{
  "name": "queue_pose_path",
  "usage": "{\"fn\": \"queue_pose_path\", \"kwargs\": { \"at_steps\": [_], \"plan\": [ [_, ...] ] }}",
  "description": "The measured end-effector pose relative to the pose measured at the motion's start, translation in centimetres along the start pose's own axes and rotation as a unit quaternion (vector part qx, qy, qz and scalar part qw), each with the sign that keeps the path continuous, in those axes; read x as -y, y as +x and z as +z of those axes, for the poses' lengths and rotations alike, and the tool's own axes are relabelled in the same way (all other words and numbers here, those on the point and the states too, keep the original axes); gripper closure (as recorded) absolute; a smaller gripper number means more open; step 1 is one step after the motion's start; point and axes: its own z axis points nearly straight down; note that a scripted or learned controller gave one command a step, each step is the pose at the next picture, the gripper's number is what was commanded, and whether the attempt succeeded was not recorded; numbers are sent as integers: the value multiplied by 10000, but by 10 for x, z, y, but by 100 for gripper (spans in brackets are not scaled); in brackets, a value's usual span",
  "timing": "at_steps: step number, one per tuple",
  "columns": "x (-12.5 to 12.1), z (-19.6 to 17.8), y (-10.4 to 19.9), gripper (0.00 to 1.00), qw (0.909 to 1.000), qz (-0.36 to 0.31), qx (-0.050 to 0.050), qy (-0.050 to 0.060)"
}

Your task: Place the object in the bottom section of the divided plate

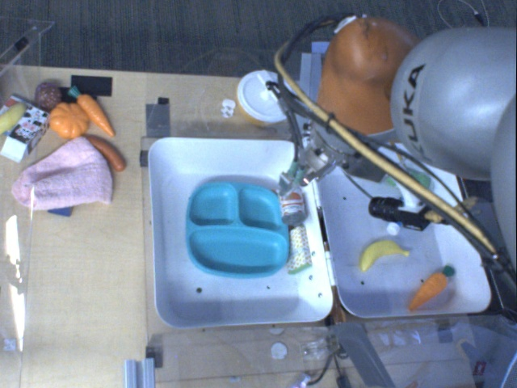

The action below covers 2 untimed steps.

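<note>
A blue divided plate (236, 229) lies in the left bin (174, 289), with two small sections at the far side and one wide section nearest the front. My gripper (294, 181) hangs over the plate's right edge, near the wall between the bins. Just below it, a small silvery jar-like object (293, 208) with a reddish band rests against the plate's right rim. I cannot make out whether the gripper touches or holds it. A green-and-white patterned packet (299, 249) lies along the plate's right side, in front of the jar.
The right bin (355, 297) holds a toy banana (382, 253) and a toy carrot (429, 288). On the bench at left lie a pink cloth (65, 178), a toy pumpkin (68, 120) and other toy food. A white round lid (258, 95) sits behind the bins.
</note>
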Motion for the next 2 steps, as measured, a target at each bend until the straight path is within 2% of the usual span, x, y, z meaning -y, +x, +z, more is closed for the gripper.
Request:
{"fn": "queue_pose_path", "kwargs": {
  "at_steps": [1, 2],
  "plan": [
    [0, 0, 0, 0, 10000, 5, 1, -1],
    [-1, -10, -1, 100, 10000, -7, 4, -14]
  ]
}}
